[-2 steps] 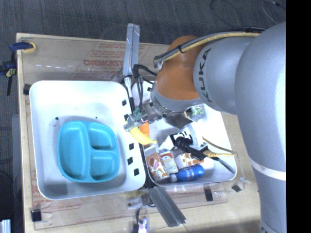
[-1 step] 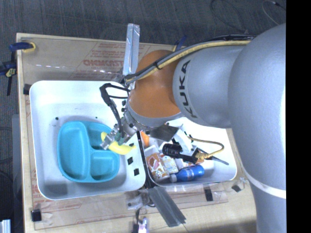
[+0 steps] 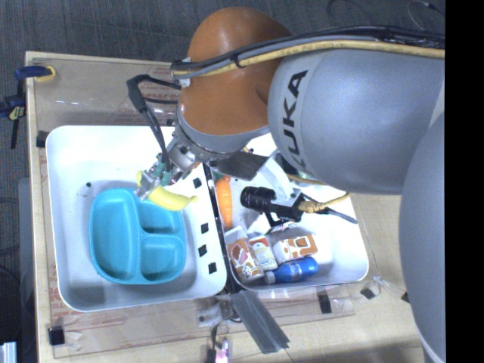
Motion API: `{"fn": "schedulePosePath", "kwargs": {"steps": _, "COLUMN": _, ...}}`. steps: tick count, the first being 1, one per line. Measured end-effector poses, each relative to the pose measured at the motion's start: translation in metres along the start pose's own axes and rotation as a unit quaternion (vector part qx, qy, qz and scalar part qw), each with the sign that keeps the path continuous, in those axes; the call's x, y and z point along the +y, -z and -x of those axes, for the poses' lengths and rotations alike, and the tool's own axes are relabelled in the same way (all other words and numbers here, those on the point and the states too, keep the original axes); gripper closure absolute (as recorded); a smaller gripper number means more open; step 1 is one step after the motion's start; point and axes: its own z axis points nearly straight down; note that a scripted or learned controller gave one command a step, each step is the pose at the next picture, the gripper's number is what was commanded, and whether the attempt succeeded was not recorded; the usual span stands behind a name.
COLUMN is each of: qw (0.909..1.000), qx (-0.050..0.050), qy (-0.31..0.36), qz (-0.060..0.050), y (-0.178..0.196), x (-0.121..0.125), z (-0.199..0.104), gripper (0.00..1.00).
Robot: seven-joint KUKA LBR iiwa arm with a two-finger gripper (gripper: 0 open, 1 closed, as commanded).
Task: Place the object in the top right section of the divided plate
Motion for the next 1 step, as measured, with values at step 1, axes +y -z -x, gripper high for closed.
{"fn": "schedulePosePath", "kwargs": {"steps": 1, "qw": 0.9941, "qx": 0.001, "qy": -0.108, "qz": -0.002, "y": -0.0562, "x": -0.0704, "z": 0.0305, "gripper": 1.0}}
